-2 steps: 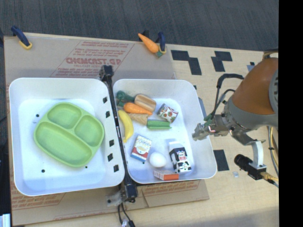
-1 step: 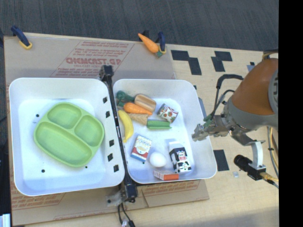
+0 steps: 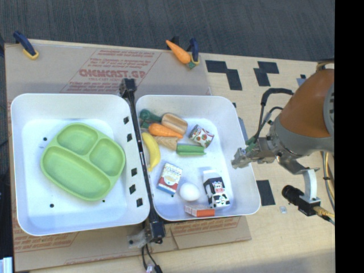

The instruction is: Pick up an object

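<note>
End effector [image 3: 240, 158] sits at the right rim of the right bin [image 3: 245, 178], low, over the wall rather than over any item. Can't tell if it's apart or together; too small and blurred from this angle. Nothing visibly between it.

Candidate objects are all in the right bin: banana [image 3: 151, 151] along the left wall, carrot [image 3: 165, 131] and bread roll [image 3: 174, 121] up top, green stick [image 3: 190, 149] mid-bin, small printed box [image 3: 201, 136] beside it, juice carton [image 3: 169, 178], white egg [image 3: 189, 193], cow-print milk carton [image 3: 215, 190], and a flat orange piece [image 3: 200, 211] at the near edge. Left bin [image 3: 23, 169] holds a green divided plate [image 3: 83, 161]. A second carrot [image 3: 180, 52] lies on the desk [image 3: 273, 78] outside the bins.

Risks as I see them:
- Descending here probably hits the bin wall, shoving the bin.
- Nearest targets, milk carton and printed box, are well inboard; short reach closes on air.
- Egg is round and touching the milk carton; likely rolls or gets nudged.
- Top cluster is packed tight, so a grab could catch two items or wedge.
</note>
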You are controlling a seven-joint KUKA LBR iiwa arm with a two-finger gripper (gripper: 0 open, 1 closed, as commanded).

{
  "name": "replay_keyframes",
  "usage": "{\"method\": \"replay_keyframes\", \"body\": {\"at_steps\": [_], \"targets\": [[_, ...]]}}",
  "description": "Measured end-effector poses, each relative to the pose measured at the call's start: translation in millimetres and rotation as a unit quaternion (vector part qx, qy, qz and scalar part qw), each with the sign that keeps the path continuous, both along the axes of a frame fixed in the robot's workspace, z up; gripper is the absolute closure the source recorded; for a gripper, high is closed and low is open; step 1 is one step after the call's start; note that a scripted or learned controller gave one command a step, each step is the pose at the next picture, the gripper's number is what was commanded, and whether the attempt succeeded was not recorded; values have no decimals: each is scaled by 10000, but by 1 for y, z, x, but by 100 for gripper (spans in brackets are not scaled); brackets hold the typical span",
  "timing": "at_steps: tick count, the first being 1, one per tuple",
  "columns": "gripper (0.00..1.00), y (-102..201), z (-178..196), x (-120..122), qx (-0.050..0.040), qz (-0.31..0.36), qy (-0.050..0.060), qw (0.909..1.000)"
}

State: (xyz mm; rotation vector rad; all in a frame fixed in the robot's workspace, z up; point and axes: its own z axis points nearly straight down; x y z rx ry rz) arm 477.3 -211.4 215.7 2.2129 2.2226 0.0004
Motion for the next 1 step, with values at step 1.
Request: {"method": "replay_keyframes", "body": {"at_steps": [1], "targets": [[100,0,1,0,-5,-1,-1,10000]]}}
